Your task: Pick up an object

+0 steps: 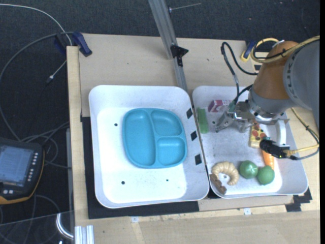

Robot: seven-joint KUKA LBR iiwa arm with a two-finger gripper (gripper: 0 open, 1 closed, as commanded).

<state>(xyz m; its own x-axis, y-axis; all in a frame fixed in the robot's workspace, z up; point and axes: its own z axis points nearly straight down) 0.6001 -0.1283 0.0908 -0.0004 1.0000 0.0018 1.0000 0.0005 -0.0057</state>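
- The grey arm (pixel 284 80) with the orange band is reaching in from the right and is hanging over the right bin (pixel 297 187).
- The hand (pixel 227 120) is pointing left, above the upper middle of the right bin; its metal fingers seem to be spreading a little, and nothing is sitting between them.
- A green strip (pixel 202 120) is lying along the left wall of the right bin, just beside the hand.
- A small pink and white box (pixel 219 105) is lying near the top of that bin, close to the hand.
- A beige curled toy (pixel 225 174), a green ball (pixel 248 169) and a second green ball (pixel 265 175) are lying in a row at the bottom of the right bin, well apart from the hand.
- An orange carrot (pixel 268 159) is lying just above the second ball, partly under a black cable.
- A blue divided plate (pixel 155 137) is sitting in the middle of the left bin (pixel 101 111).
- Both bins are standing side by side on the wooden tabletop (pixel 127 55).
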